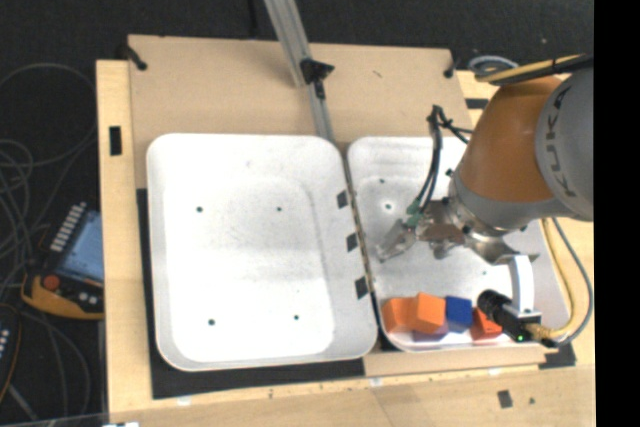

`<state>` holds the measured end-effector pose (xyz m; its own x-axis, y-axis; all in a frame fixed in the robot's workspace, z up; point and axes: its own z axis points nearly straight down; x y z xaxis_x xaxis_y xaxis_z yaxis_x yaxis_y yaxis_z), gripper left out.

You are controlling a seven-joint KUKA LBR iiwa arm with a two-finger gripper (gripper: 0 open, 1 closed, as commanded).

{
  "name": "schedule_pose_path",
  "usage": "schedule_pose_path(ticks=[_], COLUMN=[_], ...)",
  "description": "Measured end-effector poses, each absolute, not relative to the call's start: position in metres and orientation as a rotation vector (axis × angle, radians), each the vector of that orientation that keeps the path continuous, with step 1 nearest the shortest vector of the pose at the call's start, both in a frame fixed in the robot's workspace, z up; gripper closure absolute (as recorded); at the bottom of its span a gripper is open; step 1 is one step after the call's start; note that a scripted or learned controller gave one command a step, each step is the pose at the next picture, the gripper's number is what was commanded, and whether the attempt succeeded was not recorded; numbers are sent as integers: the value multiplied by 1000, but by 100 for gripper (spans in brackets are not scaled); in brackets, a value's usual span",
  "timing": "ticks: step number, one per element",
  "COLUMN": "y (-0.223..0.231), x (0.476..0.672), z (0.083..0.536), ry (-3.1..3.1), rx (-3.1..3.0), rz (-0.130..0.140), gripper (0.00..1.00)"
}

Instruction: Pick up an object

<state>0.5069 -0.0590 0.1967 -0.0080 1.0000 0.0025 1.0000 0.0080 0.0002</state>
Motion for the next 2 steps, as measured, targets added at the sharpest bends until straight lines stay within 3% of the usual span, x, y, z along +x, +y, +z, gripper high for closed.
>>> schedule_pose_path(ticks=[1, 2], y=[11, -19], x=[484, 510], z=[196, 307], ry=[-2228, -2230], rx=[-2211, -2224], rz=[-3, -10], gripper=[0, 0])
